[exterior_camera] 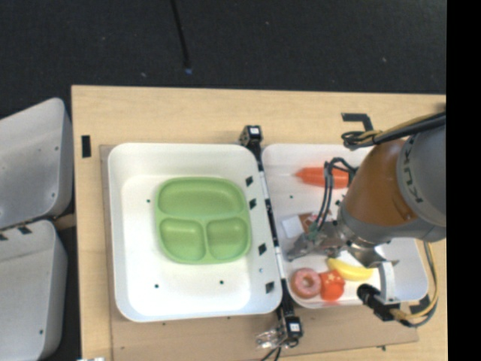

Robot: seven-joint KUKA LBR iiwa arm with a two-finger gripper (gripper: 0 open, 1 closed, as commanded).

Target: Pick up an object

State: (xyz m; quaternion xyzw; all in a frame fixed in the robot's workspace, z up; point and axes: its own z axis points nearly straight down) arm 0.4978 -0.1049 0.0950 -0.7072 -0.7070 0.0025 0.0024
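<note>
The arm (391, 194) reaches in over the right bin (279, 164), its wrist low above the toys there, so the step in hand looks like the approach or descent onto a pick, not yet a lift. The gripper (307, 244) sits at the bin's left side, just above a pink doughnut (305, 281), with a red tomato-like piece (331, 285) and a yellow banana (350, 269) close by, and an orange carrot (322, 176) well apart at the far end. Whether the jaws are wide or narrow I cannot tell; the metal parts blur together and nothing shows clearly between them. The left bin (120, 224) holds a green divided plate (203, 219). The next move likely calls for settling squarely over one toy, closing, then rising straight up.
</note>
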